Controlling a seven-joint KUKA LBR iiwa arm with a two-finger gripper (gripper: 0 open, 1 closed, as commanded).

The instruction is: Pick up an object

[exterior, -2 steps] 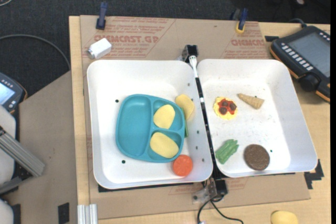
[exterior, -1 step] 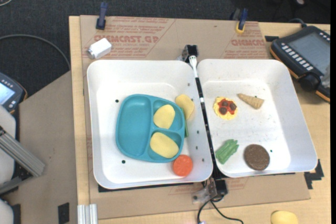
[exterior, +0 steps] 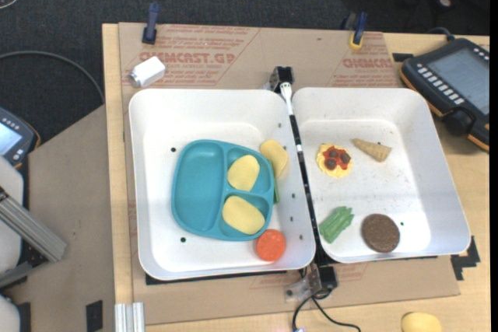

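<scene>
Objects: three yellow pieces [exterior: 243,172] (one tray [exterior: 198,190]).

Honestly, can't tell you anything solid about the arm right now. Its pose, how the wrist is turned and what state the gripper is in can't be made out from this angle, so I'm not gonna guess.
</scene>
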